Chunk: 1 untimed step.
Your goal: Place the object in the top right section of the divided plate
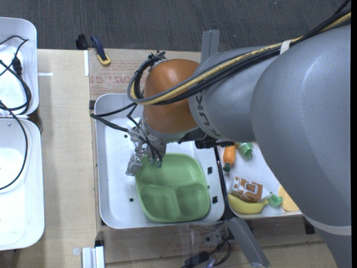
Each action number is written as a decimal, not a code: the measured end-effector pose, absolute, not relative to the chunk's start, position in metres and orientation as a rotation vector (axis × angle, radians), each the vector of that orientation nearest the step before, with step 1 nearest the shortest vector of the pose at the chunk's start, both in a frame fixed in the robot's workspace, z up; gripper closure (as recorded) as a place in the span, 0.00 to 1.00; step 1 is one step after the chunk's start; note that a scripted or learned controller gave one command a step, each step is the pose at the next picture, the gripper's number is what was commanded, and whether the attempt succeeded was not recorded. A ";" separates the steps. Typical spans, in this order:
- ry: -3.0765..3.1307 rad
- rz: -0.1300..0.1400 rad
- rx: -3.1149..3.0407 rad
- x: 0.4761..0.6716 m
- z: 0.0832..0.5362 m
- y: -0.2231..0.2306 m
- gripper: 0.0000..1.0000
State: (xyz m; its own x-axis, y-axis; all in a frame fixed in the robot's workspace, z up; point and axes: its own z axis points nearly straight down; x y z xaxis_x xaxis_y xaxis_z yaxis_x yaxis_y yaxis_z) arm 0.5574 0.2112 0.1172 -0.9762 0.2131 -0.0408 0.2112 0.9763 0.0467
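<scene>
Smooth green divided plate point(174, 187), rounded-square, in the left white bin point(111, 166). Metal gripper point(144, 159) at its upper-left rim, grip impossible to tell. Toy carrot point(228, 154), banana point(247, 205), snack box point(247, 188) in the right bin, partly hidden by the grey arm point(268, 88).

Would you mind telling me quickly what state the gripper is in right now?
Gripper: cannot be told; it hangs over the green divided plate's upper left edge.
</scene>
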 end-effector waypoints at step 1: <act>3.130 0.014 -0.166 0.616 0.093 0.232 0.00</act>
